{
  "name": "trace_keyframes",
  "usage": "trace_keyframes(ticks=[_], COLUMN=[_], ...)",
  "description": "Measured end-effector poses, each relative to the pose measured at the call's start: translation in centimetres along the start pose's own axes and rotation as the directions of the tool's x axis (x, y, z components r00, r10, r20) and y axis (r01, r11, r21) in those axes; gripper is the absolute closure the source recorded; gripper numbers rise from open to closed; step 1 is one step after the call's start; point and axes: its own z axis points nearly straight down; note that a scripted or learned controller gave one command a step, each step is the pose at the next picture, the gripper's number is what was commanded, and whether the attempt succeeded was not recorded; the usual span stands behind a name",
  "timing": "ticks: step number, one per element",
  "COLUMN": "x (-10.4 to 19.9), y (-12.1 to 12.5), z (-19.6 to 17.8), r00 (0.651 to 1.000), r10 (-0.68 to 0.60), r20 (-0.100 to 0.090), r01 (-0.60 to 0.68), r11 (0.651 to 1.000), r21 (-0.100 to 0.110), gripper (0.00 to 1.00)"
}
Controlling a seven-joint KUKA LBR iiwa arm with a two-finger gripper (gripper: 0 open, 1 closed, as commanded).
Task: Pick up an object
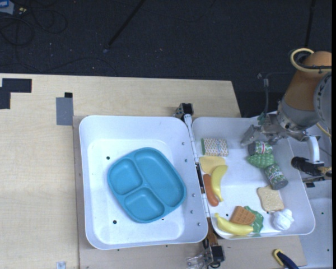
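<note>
My gripper hangs over the far right part of the right bin. Right under it sits a small can with a pale label, touching a green leafy toy. I cannot see whether the can is between the fingers. A second green can lies on its side just in front. Elsewhere in this bin lie a patterned block, a banana beside an orange sausage, a slice of toast, a waffle, another banana and a white lump.
The left bin holds a blue divided plate. A metal clamp stands where the two bins meet at the back. The arm's orange band rises at the right edge. Bare wooden bench lies to the left.
</note>
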Motion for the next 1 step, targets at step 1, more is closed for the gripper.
trace_keyframes(ticks=[1], x=[0.00], y=[0.00], z=[0.00], r00=[1.000], r10=[0.000], r20=[0.000], r01=[0.000], r11=[1.000], r21=[0.000], gripper=[0.00])
